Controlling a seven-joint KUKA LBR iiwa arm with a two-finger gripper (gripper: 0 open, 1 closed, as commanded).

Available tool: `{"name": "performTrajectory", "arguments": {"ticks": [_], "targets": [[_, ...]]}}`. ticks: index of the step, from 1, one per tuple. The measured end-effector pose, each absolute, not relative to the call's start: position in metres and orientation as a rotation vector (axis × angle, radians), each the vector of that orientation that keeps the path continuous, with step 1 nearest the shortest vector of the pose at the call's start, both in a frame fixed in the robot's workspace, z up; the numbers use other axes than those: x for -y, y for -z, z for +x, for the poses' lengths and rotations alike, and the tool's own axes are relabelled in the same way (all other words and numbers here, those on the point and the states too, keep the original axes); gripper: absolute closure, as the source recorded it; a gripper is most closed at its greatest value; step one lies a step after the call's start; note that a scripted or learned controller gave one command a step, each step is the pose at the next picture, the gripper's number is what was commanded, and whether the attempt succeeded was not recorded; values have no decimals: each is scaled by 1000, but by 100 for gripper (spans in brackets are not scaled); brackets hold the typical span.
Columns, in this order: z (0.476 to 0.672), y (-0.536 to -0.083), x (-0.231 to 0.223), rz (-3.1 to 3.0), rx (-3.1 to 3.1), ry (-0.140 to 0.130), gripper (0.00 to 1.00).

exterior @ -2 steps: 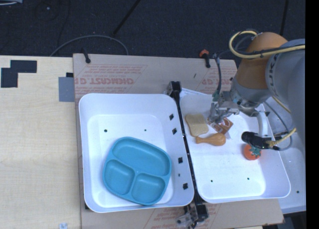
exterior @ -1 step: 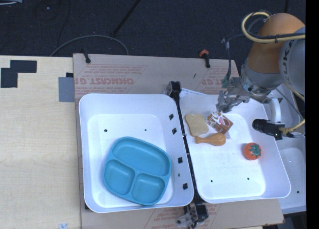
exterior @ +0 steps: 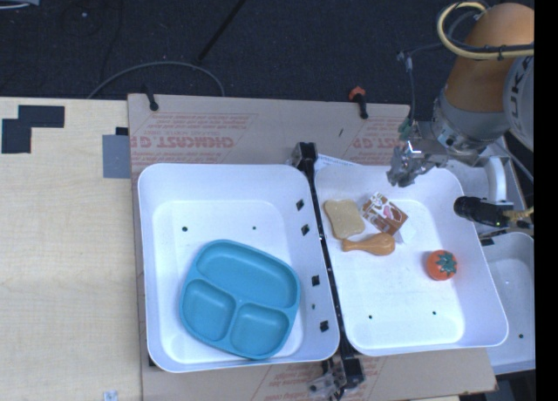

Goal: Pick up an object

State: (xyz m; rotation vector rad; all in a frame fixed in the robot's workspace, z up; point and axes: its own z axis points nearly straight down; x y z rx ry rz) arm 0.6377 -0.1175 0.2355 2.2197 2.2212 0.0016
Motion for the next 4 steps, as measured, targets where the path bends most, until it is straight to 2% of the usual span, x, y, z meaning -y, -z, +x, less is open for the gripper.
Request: {"name": "performTrajectory", "arguments": {"ticks": [1,2,4], "targets": [[636,-225,69,2220,-2229,3,100],[626,-228,7,2219,-2230,3,100],[622,-240,-93,2219,-2227,3,100]]}}
